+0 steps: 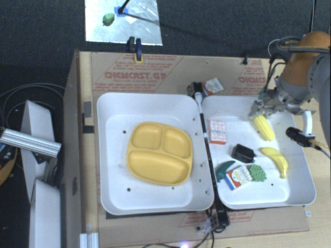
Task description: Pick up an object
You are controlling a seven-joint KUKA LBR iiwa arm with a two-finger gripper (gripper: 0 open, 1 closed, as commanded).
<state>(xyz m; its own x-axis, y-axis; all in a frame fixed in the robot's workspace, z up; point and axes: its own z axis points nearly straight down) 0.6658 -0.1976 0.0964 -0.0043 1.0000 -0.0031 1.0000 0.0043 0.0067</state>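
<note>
Cardboard [155,68], apparently printed "CHEMCAST GP"

The grey arm [305,68] (orange band up top) reaches down from the right.

So the bench [155,68] is topped with a brown cardboard sheet printed with red lettering, and two shallow white bins sit right on it, touching side by side: left bin [111,154] and right bin [297,190]. Small card [213,86] lies behind them.
</note>
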